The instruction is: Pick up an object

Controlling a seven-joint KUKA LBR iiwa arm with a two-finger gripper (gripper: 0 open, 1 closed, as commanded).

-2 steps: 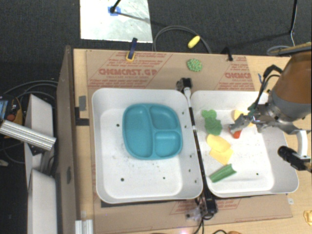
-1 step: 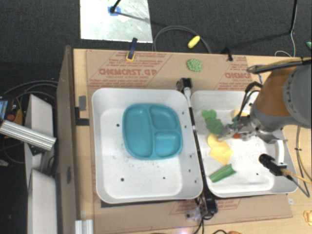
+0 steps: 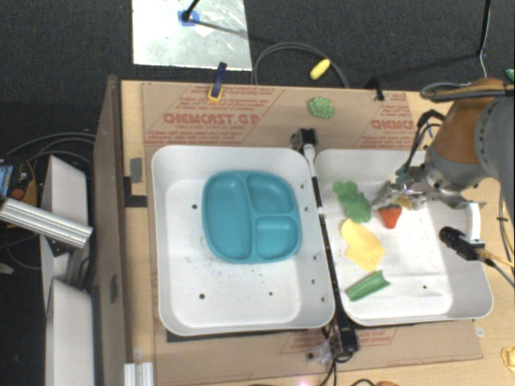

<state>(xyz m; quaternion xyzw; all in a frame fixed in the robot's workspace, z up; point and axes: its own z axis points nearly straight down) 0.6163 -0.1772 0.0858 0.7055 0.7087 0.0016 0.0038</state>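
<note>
The right bin [image 3: 426, 296] holds several small toys. A bumpy green one [image 3: 352, 201] lies near its left wall, with a yellow piece [image 3: 363, 246] below it and a long green piece [image 3: 368, 285] toward the front. A small red object [image 3: 390, 216] lies in the bin's upper middle. My gripper [image 3: 400, 194] reaches in from the right and hangs just above and to the right of the red object, very close to it. Whether it touches the red object is unclear.
The left bin [image 3: 181, 296] holds a blue divided plate [image 3: 251, 215]. A black fitting [image 3: 459, 243] sits at the right bin's right side. A small green ball [image 3: 321, 107] and a yellow piece [image 3: 320, 69] lie on the bench behind the bins.
</note>
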